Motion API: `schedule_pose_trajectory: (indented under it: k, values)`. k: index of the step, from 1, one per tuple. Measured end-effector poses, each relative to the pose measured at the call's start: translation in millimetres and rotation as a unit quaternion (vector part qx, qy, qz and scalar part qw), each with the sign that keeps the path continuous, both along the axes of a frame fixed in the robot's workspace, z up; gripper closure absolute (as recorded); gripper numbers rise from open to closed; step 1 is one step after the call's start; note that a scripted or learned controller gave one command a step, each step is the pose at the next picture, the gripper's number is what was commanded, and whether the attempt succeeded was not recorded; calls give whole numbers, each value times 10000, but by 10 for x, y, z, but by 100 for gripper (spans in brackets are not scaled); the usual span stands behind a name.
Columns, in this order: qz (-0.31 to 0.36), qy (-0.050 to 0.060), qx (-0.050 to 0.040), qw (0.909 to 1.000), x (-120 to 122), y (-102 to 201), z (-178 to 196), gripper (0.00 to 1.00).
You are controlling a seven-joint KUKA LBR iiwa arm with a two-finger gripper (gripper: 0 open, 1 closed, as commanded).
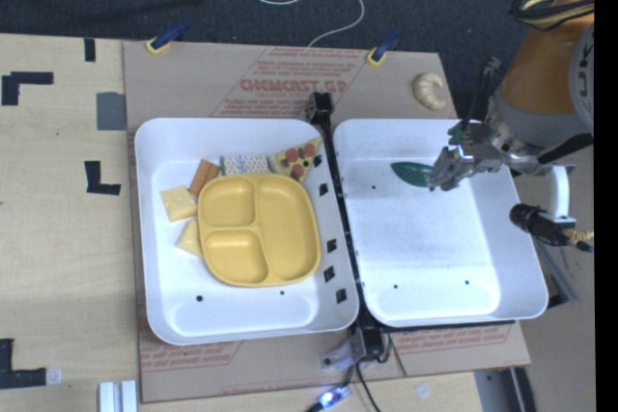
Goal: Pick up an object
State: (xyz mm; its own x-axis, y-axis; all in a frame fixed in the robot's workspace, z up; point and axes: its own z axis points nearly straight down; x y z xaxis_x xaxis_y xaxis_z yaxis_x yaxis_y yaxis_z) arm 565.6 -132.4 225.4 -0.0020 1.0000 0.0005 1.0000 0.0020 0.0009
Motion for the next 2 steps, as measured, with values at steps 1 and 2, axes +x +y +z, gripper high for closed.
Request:
schedule_pose_trajectory:
  k: [1,2]
  values:
    - [18,15,5,10000,-73,453,8,100]
    - [14,28,2,10000,-260,963,-112,100]
